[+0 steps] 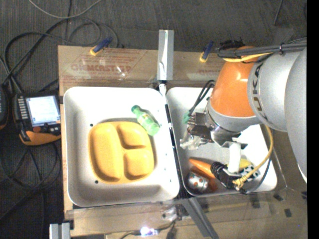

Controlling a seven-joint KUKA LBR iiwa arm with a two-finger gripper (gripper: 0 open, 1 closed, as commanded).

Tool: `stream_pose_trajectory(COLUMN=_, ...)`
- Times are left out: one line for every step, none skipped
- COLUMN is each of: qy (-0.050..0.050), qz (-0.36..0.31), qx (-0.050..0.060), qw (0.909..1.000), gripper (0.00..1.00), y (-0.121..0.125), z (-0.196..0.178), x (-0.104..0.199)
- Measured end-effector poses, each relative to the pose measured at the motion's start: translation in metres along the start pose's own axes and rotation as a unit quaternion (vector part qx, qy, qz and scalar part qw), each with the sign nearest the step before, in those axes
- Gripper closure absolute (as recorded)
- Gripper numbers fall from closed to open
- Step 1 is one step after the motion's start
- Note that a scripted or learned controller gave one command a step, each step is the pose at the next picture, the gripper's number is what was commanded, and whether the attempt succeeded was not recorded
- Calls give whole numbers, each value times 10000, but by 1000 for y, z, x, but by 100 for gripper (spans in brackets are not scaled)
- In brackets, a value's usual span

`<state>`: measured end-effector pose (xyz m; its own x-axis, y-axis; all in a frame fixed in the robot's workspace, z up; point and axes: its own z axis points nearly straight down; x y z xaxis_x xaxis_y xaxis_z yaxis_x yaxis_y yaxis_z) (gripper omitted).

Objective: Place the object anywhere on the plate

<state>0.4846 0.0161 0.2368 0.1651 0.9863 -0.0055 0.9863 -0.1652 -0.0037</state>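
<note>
Across the worktop (99, 68), a brown board, two shallow white bins sit side by side, their inner rims meeting down the middle. Over the right bin (261, 146) the grey arm (284, 88) with its orange band covers most of the far half. Its hand (192, 136) hangs low near that bin's left wall, and from this angle I cannot tell whether the hand is spread or pressed together. The left bin (79, 113) holds a yellow plate (107, 151) with three compartments, one long one on the view's left and two smaller ones on the right. The plate sits roughly mid-floor with bare white floor on every side, widest along the far wall and the left wall and narrowest at the right. The green bottle (145, 119) is small, of see-through green plastic with a darker green cap. It lies on its side at a slant, cap toward the far left and base toward the near right. Its base end overlaps the plate's far right corner, the cap end rests on the bin floor, and the right wall is just beside it. The bottle is to the view's left of the hand, across the two inner rims, near it but apart and slightly farther back. In the right bin's near left corner an orange carrot (202, 167) lies slantwise, with a small shiny metal thing (196, 182) touching it on the near side.
</note>
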Motion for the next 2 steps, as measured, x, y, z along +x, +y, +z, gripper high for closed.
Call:
stream_pose_trajectory(qy=14, qz=-1221, qx=19, qw=9925, gripper=100, y=3, z=56, x=-28)
stream_pose_trajectory(qy=21, qz=-924, qx=17, qw=9957, gripper=100, y=-1, z=56, x=-4)
